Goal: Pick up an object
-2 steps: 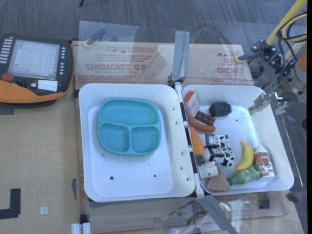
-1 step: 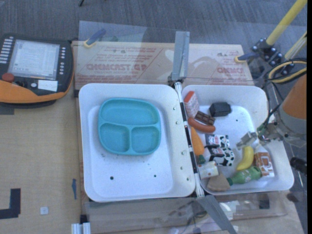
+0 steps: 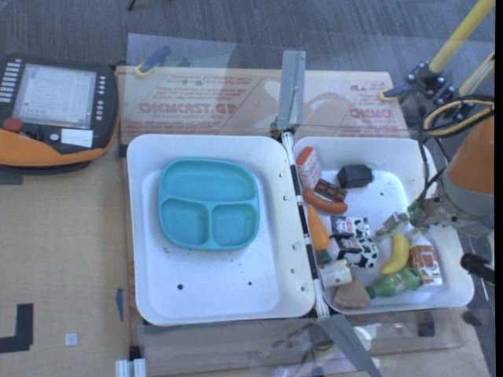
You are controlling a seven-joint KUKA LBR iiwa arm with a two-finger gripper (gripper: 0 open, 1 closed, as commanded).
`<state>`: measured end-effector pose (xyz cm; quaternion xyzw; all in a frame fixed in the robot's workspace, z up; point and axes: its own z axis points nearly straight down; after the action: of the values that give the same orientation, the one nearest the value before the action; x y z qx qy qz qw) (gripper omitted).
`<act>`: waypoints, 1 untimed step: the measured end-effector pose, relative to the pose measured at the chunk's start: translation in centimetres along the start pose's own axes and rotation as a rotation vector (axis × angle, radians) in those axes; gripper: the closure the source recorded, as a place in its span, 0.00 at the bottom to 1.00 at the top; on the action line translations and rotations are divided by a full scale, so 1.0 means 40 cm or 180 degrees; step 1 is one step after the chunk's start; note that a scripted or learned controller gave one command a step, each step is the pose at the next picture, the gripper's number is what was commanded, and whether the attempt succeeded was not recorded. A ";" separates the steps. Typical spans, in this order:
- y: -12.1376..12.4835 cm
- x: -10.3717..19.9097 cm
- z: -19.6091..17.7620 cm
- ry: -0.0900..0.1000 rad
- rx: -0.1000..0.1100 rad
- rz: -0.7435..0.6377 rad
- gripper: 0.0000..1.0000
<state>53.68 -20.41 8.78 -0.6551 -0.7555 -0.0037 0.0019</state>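
Note:
The right bin (image 3: 385,151) holds several toy foods. Among them are a yellow banana (image 3: 397,254), a green bottle (image 3: 394,283), a small orange-brown box (image 3: 424,263), a black-and-white cow figure (image 3: 355,243), an orange carrot (image 3: 317,228), a red sausage (image 3: 325,203), a brown chocolate bar (image 3: 331,188), a black block (image 3: 354,176) and a red-and-white carton (image 3: 308,165). My gripper (image 3: 392,225) hangs low over the right side of this bin, just above the banana's upper end. Nothing is visibly held in it.
The left bin (image 3: 149,289) carries a teal divided plate (image 3: 209,203). A tan bread piece (image 3: 351,294) and a white block (image 3: 335,273) lie at the right bin's front edge. A teach pendant (image 3: 55,112) rests at the far left, and yellow tubing and cables (image 3: 452,45) stand at the upper right.

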 end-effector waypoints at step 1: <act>0.003 -0.006 -0.021 -0.0018 -0.0010 0.0003 1.00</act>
<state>53.83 -20.63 9.63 -0.6555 -0.7552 -0.0030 -0.0013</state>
